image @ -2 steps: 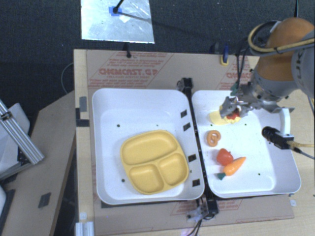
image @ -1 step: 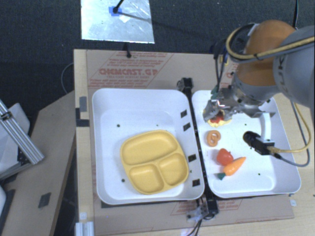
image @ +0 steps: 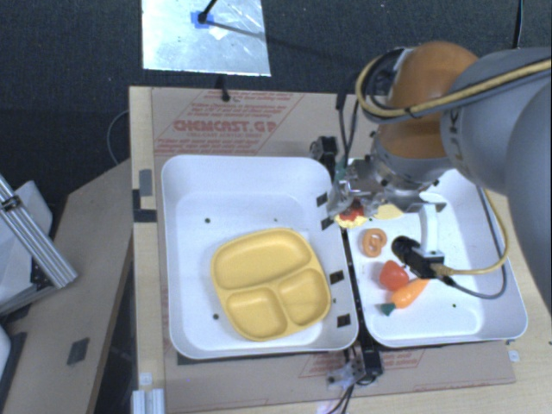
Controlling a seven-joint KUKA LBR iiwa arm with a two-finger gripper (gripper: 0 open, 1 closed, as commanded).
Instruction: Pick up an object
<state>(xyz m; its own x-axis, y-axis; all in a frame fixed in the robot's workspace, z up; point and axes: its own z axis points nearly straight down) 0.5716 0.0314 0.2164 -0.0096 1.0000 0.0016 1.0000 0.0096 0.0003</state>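
Hovering low over right white plastic bin (image: 504, 313), near its 10 o'clock corner: grey two-finger gripper (image: 355, 203); jaw state cannot be told. Small red-yellow object (image: 350, 218) seen just beneath. Risk judged: object pushed against bin wall, grasp missed. Orange ring (image: 373, 242), red tomato (image: 394, 275), orange carrot (image: 409, 293) clustered at 5 o'clock of gripper

In the right bin (image: 483, 322) a few small toys lie close together. A tan ring, like a little bagel (image: 373, 242), lies flat near the bin's left wall. Just below it sits a red tomato (image: 394, 275), and touching that, an orange carrot (image: 408, 294) lies slanted with its green tip pointing down-left. A small red-and-yellow piece (image: 349, 217) sits by the upper left wall, too partly hidden to make out.
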